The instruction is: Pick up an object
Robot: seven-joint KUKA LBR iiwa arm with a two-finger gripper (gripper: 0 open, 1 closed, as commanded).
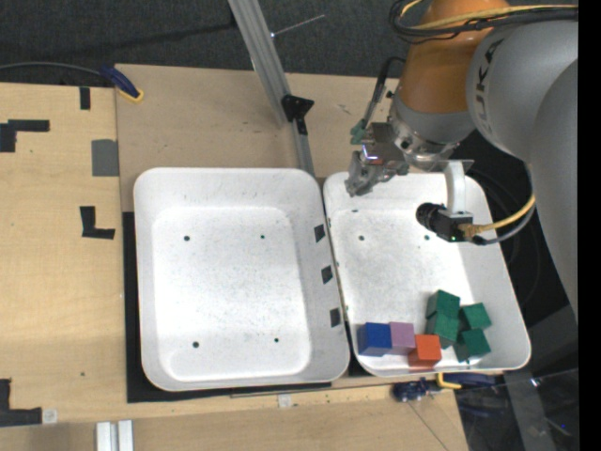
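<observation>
My gripper (361, 184) hangs over the far left corner of the right bin (390, 256), under the grey arm with its orange band. Nothing shows in it. The blocks lie along the near edge of that bin, well away from the gripper: a blue block (376, 337), a purple block (402, 334), an orange block (427, 349), and several green blocks (458, 323) piled in the near right corner.
The left bin (143, 205) sits beside the right one, their rims touching. A slanted metal bar (266, 54) runs down to the bins' shared far corner. A black fitting with a yellow cable (441, 220) hangs from the arm over the right bin.
</observation>
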